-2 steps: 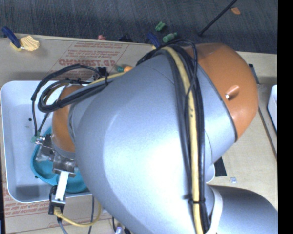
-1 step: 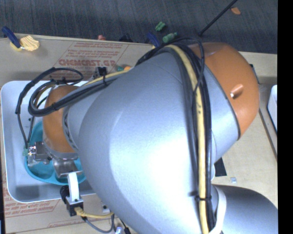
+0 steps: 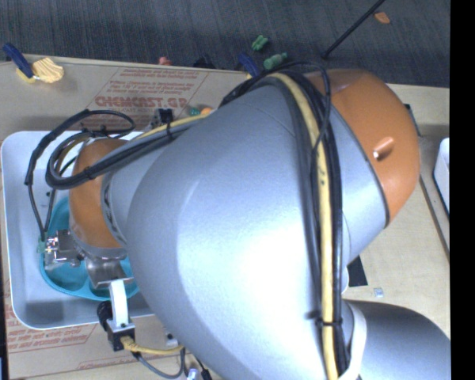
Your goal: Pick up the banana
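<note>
Cables and my own grey arm [image 3: 253, 236] cover most of the shallow white bin [image 3: 16, 212]; my tool sits low above something teal [image 3: 63, 279]; its state I cannot tell; banana hidden; likely soft, so grip mid-body gently.

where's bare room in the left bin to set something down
Bare white floor runs along the bin's left wall and into its near-left corner. The middle is crowded: the arm and its cables hang over a blue object.
</note>
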Available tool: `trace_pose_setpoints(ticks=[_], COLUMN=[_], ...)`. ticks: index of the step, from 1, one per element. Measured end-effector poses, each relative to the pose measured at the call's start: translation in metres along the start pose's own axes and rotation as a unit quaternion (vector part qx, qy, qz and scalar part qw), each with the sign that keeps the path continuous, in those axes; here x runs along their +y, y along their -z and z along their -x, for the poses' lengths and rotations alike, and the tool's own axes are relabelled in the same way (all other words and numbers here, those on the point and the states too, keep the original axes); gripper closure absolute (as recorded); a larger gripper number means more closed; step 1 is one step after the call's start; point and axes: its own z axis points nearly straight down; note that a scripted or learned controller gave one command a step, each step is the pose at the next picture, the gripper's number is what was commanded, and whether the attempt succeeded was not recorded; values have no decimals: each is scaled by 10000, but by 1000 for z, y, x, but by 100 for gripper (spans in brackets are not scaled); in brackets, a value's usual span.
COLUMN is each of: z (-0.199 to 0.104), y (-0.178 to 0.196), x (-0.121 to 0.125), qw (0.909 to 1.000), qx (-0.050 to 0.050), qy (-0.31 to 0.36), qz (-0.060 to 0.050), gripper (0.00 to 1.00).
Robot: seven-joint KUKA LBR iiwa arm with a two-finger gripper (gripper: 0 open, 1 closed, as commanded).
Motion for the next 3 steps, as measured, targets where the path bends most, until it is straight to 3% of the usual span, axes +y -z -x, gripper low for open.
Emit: trace_pose_setpoints(ticks=[1, 2, 3], z=[180, 112, 171], y=[98, 134, 161], x=[-7, 49, -8], qw=[9972, 9997, 9995], qx=[17, 24, 25], qy=[741, -262, -303], qz=[-4, -12, -18], gripper=[0, 0, 0])
